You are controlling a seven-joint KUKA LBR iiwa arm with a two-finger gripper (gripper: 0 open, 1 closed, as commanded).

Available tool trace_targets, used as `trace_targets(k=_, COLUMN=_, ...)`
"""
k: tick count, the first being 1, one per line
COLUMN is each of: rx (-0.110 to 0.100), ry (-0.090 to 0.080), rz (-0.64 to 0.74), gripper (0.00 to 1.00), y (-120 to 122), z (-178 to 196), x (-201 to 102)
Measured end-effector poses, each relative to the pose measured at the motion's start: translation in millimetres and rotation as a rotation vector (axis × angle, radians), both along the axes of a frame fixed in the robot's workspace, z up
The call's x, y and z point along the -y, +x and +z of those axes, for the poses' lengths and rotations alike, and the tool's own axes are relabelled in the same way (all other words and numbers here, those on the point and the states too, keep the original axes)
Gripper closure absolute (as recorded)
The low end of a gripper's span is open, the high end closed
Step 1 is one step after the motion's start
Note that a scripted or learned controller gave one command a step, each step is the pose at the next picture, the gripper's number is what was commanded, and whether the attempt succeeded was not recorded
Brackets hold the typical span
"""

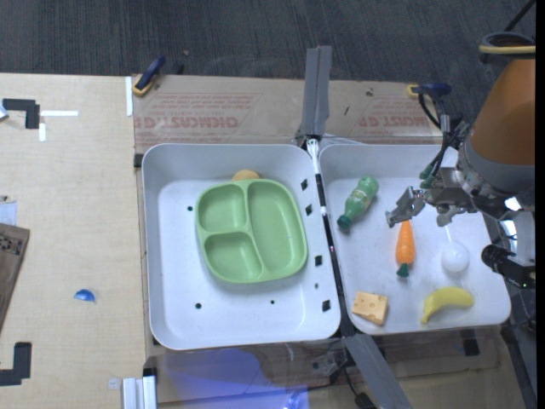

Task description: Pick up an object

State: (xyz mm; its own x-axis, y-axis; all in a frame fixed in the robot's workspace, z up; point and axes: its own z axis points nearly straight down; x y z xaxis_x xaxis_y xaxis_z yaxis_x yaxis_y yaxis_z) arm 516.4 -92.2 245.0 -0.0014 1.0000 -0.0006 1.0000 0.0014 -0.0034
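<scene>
The arm [504, 118], cut off at the right edge, hangs its gripper [423, 204] above the right bin [485, 313], fingers spread and holding nothing. Just below lies the carrot [404, 247], with a bottle [357, 201], banana [446, 302], cheese [370, 307] and a pale, hard-to-read egg [455, 259] around it. In the left bin [170, 313], a yellow thing [245, 175] peeks from behind the green plate [252, 230], mostly hidden.

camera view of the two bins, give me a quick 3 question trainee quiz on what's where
1. True or false: the green divided plate lies in the same bin as the carrot.
2. Which item lies nearest the gripper? A) banana B) carrot C) cheese wedge
3. Fill in: the green bottle lies in the ___ bin of the view.

Key: 1 false; 2 B; 3 right.
</scene>
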Motion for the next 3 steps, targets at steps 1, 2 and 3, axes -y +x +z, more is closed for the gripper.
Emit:
trace_targets(k=1, rx=0.003, ry=0.001, rz=0.171, gripper=0.0, y=18.0, z=-153.5, x=38.4)
trace_targets(k=2, rx=0.002, ry=0.001, rz=0.167, gripper=1.0, y=17.8, z=-144.8, x=39.5)
trace_targets(k=3, rx=0.001, ry=-0.001, rz=-0.048, gripper=1.0, y=20.3, z=-54.2, x=-12.3)
